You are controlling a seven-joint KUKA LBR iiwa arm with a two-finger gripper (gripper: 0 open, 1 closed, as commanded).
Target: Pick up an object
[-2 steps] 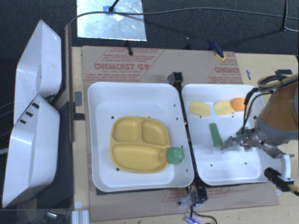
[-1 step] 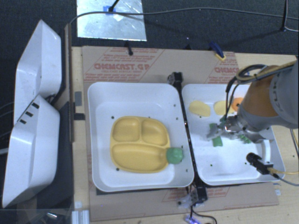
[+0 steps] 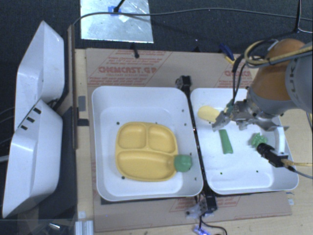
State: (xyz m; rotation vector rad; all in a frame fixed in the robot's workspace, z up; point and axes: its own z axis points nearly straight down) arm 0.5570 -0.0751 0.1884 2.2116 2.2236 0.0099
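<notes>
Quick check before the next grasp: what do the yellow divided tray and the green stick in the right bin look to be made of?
Yellow divided tray: likely moulded plastic, smooth with a soft sheen. Green stick: probably matte plastic or foam; too small to tell.

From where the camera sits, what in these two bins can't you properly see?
- Gripper: too small and blurred in the camera view to tell how it stands.
- Small green object, right bin: partly covered by the arm's wrist; shape unclear.
- Green ball: touching or merely beside the yellow tray? Unclear.
</notes>
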